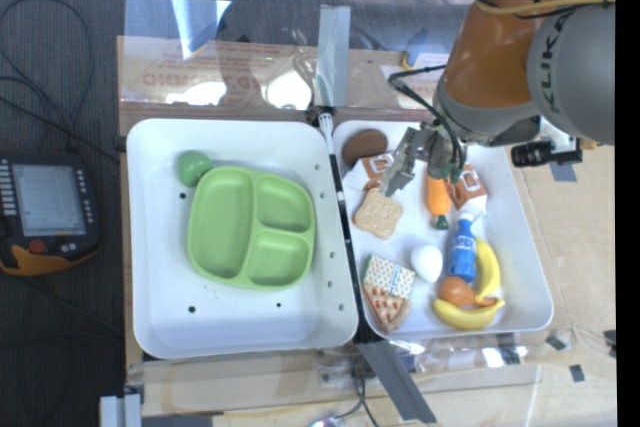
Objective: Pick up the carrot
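"KUK" lettering – on grey arm (585, 65)

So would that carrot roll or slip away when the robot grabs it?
Probably a bit. The carrot looks rounded and tapered, so it could slide out of a pinch or roll if nudged. It seems smooth like a plastic toy, likely stiff and light. It lies close beside a carton and near the bottle, which might stop it rolling far.

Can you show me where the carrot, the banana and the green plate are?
carrot (438, 198): camera view, middle of its orange body.
banana (470, 313): camera view, bottom of its yellow curve.
green plate (222, 225): camera view, its big left section.
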`<state>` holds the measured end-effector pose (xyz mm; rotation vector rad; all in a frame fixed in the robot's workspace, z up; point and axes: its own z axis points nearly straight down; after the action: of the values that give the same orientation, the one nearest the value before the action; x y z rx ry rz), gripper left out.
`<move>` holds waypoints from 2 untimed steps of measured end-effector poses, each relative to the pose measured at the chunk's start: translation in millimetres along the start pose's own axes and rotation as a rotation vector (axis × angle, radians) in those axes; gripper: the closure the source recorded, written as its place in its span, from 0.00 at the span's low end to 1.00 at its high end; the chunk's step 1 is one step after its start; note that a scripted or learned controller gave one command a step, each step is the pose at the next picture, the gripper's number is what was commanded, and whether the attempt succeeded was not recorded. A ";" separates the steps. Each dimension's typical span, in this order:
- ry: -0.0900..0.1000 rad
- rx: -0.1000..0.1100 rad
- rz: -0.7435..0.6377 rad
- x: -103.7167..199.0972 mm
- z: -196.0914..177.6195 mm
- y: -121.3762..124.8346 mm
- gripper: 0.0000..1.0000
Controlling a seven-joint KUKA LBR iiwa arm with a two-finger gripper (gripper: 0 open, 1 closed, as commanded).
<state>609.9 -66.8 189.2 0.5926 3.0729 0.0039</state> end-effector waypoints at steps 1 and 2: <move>0.018 0.009 0.054 -35.1 90.7 -92.3 1.00; 0.007 0.006 0.457 63.8 -1.6 -42.6 1.00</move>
<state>534.8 -82.6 189.9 1.2768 2.8672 0.0016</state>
